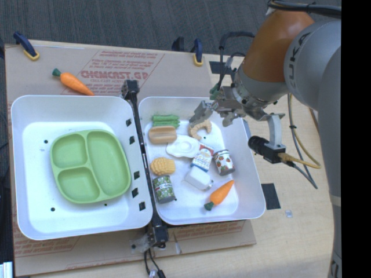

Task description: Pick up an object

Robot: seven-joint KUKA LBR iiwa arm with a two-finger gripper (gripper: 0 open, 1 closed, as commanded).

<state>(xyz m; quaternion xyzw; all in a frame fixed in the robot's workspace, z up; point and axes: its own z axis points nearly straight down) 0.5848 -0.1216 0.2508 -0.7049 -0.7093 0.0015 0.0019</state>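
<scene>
Toys crowd the right bin (246,204), a shallow white plastic tray: a ridged green piece (166,120) at 11 o'clock, glossy hot dog (162,134), bumpy corn (163,166), a smooth tapered carrot (220,193) at 5 o'clock. The gripper (203,116) hangs at 12 o'clock over a curved tan piece (200,130); whether its fingers are apart is unclear.

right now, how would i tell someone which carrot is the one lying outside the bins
Start from the left white bin, the one holding the green divided plate. Look just past its far left corner, on the printed cardboard: the carrot lies there on its own. Unlike the other carrot, which sits among toy food in the right bin, this one touches nothing else.
</scene>
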